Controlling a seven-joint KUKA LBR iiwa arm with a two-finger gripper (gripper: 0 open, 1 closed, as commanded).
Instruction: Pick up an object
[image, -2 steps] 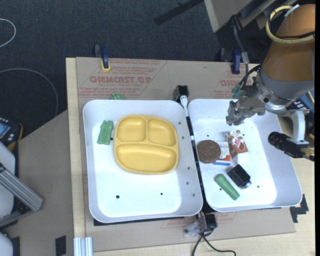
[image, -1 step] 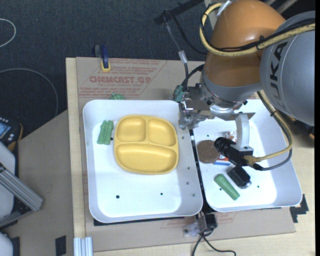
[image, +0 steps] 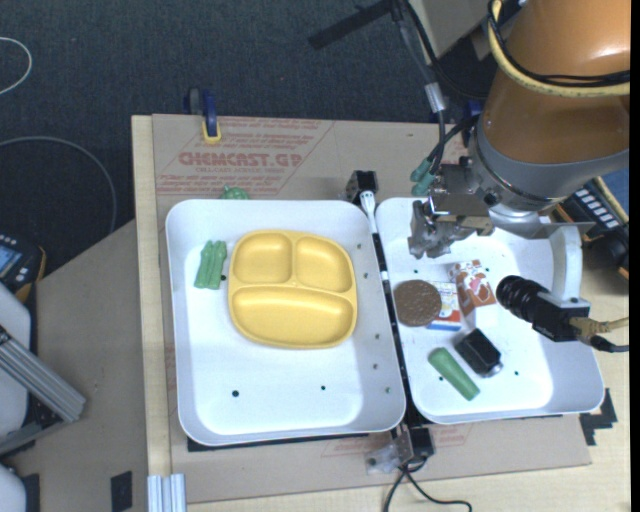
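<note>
While nothing is yet lifted, the step in hand reads as the approach: choosing a target and getting down onto it. Nearest the camera, right bin (image: 500, 410): green cylinder (image: 455, 373) lying slantwise on the floor, black block (image: 479, 352) just beside it, up and right. Further in, brown disc (image: 417, 301) flat near the bin's left wall, edge touching or overlapping a small blue-and-white card (image: 447, 320). Red-and-white packet (image: 470, 285) just beyond, crumpled, close to the disc. Left bin (image: 280, 400): yellow divided plate (image: 293, 288) in the middle, green piece (image: 211, 265) beside its left rim; both well apart from the arm. Far end of right bin: gripper (image: 428, 243) hangs above the floor, near the dividing wall, just beyond the disc and packet. Whether the claw is apart or together, cannot tell; too small and cluttered with cabling. Nothing seen clamped in it. Arm (image: 560, 60) looms over the far right corner. Judgement: disc and packet are the closest candidates. Next move calls for a short shift toward the camera, a straight descent, then closing on something with height to bite. The disc looks flat and may slip; the packet or block seem likelier to hold.
</note>
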